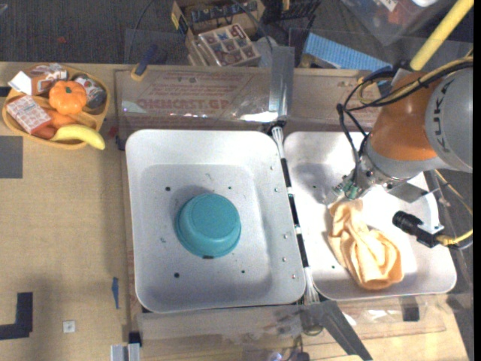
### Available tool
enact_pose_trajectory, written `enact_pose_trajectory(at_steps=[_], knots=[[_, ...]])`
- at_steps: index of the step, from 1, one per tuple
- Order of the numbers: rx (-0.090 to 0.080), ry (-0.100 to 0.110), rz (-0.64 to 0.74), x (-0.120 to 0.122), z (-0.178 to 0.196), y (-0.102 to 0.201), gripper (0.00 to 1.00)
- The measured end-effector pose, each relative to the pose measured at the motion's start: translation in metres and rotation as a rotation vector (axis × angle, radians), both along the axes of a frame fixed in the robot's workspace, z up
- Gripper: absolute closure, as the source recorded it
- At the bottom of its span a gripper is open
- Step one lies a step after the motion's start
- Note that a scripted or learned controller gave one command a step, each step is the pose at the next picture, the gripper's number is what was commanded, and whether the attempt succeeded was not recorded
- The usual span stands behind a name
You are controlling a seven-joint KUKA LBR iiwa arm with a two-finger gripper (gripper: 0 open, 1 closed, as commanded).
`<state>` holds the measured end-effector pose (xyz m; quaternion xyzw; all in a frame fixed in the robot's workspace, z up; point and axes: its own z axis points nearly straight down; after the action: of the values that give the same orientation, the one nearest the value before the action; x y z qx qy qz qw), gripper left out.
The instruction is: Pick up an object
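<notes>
A crumpled yellow-orange cloth (367,250) lies in the right bin (316,160), towards its front. My gripper (349,189) hangs just above the cloth's far left corner, under the arm's orange band; whether it touches the cloth I cannot tell. A teal bowl (209,225) sits upside down in the middle of the left bin (150,156), well apart from the gripper.
The arm reaches in over the right bin's far right side. A dish of toy fruit (54,110) stands on the bench at the far left. A clear plastic panel (195,96) runs behind the bins, with boxes beyond it.
</notes>
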<state>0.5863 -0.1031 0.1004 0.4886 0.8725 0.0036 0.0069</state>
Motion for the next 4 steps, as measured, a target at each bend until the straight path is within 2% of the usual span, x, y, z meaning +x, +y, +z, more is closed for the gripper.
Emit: enact_pose_trajectory(at_steps=[1, 2, 3, 4], knots=[[0.000, 0.000, 0.000, 0.000, 0.000, 0.000, 0.00], [-0.001, 0.011, 0.131, -0.016, 0.111, 0.000, 0.00], [-0.003, 0.004, 0.121, -0.020, -0.012, 0.006, 0.00], [-0.002, -0.002, 0.118, -0.018, 0.000, 0.005, 1.00]])
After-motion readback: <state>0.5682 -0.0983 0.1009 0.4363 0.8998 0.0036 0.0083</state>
